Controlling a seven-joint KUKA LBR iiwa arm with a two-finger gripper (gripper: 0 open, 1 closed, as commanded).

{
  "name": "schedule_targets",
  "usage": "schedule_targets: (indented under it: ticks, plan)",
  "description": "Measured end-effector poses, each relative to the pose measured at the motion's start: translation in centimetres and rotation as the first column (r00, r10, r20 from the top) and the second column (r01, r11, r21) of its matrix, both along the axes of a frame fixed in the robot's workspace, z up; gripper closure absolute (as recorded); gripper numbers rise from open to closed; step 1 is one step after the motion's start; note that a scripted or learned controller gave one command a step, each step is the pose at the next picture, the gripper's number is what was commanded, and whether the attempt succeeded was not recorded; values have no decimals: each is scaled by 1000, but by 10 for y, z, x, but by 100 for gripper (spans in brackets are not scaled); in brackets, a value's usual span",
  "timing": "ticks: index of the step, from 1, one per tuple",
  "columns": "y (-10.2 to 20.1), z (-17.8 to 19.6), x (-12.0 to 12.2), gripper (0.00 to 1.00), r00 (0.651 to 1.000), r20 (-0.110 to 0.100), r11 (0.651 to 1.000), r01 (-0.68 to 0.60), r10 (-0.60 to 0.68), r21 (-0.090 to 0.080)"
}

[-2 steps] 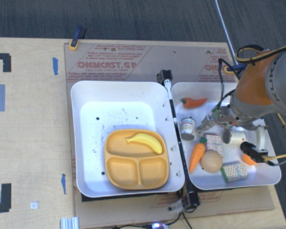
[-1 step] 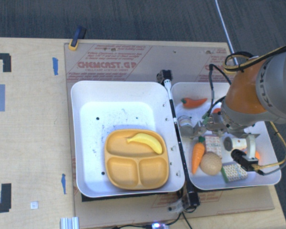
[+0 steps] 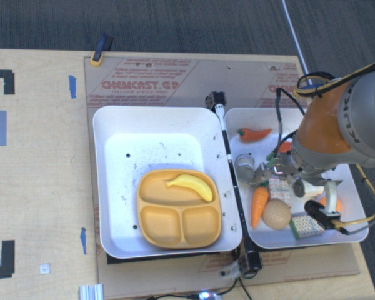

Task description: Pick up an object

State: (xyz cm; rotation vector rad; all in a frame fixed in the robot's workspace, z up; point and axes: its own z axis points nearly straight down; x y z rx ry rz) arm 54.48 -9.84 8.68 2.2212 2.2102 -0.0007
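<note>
The right bin (image 3: pixel 357 230) holds several items. An orange carrot (image 3: pixel 259 206) lies beside a tan potato (image 3: pixel 276 214) near the front. A red-orange pepper (image 3: pixel 255 134) rests at the back, and a small metal cup (image 3: pixel 244 162) stands at the left wall. A green-edged speckled block (image 3: pixel 306 225) sits at the front right. My gripper (image 3: pixel 282 170) hangs low over the middle of this bin, just above a pale printed packet (image 3: pixel 280 189) and right of the cup. The wrist and orange band hide much of what lies beneath it.
The left bin (image 3: pixel 112 167) holds a yellow divided plate (image 3: pixel 169 224) with a banana (image 3: pixel 191 186) in its back compartment. A black divider clip (image 3: pixel 217 99) sits between the bins at the back. Cables trail over the right bin's far corner.
</note>
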Motion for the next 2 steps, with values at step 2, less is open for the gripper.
schedule_targets:
  ticks: [2]
  plan:
    - [6, 0, 50, 100, 1000, -1, 1000, -6, 6, 5]
